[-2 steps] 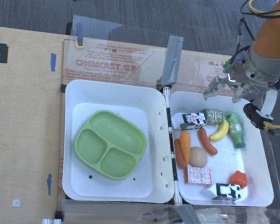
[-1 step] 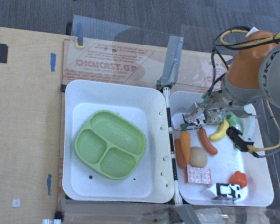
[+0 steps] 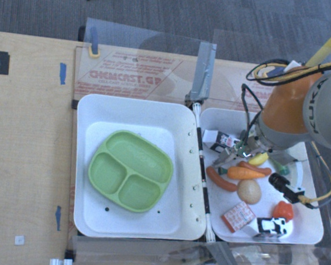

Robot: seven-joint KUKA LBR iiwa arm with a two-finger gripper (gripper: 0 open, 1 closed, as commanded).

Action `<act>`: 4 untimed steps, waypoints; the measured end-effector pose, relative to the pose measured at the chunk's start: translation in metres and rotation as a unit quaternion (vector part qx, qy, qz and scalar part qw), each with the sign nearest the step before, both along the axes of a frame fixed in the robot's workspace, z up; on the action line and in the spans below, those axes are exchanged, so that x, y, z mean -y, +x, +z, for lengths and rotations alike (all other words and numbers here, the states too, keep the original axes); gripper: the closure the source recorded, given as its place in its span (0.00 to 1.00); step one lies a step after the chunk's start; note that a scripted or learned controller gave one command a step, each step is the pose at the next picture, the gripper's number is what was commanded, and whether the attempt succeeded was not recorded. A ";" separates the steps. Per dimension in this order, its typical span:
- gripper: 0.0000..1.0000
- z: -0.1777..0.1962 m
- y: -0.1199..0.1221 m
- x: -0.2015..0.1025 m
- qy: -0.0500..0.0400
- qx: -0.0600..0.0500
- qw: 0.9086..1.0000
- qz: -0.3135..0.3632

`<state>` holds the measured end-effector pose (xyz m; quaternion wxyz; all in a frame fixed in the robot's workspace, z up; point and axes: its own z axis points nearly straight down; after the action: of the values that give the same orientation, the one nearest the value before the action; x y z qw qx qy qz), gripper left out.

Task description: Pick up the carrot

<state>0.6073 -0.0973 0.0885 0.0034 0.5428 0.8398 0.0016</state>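
Gripper (image 3: 237,156) low in right bin (image 3: 311,232), just left of carrot (image 3: 247,173); jaw state cannot be told. Carrot lies mid-bin, between red sausage (image 3: 221,180) and yellow banana (image 3: 258,159). Green plate (image 3: 130,170) in left bin (image 3: 96,116).

Probably a robotics lab: taped bench (image 3: 23,143) (white bins (image 3: 85,167)).

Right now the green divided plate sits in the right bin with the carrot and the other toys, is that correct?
Not quite. The camera view shows the green divided plate in the left bin; the carrot and the other toys lie in the right bin.
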 end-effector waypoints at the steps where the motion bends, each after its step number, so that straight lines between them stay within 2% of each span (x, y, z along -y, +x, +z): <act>1: 0.00 -0.001 -0.038 0.009 -0.001 -0.002 0.968 0.251; 2: 1.00 0.012 -0.035 0.009 -0.003 0.004 0.968 0.250; 3: 1.00 0.097 -0.027 -0.051 -0.001 -0.001 0.992 0.125; 4: 1.00 0.081 0.055 0.000 -0.001 -0.001 0.995 0.098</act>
<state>0.6626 -0.0976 0.1694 0.0027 0.4577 0.8891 0.0005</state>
